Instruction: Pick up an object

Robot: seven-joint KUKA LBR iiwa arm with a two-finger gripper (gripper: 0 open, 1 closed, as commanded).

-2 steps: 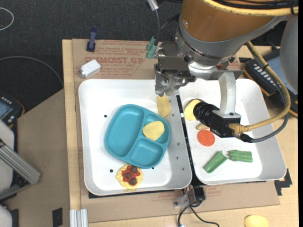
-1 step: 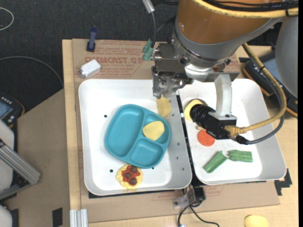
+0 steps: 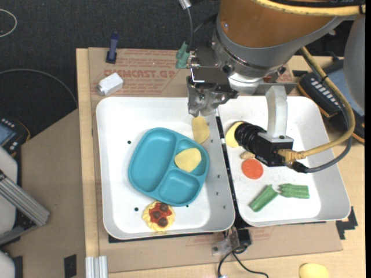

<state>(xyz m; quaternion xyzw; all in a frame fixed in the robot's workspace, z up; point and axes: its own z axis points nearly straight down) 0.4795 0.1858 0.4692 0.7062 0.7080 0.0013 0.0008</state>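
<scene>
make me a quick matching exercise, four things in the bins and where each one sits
Things:
1. blue divided plate
2. small pizza
3. orange disc
4. green vegetable

Places:
A. right bin, near its front edge
B. left bin, front edge, beside the plate
C. middle of the left bin
D. right bin, just below the black camera unit

Pairs: 1-C, 2-B, 3-D, 4-A

Faint red lettering "SIMCAST" on the cardboard sheet [image 3: 145, 74]
</scene>
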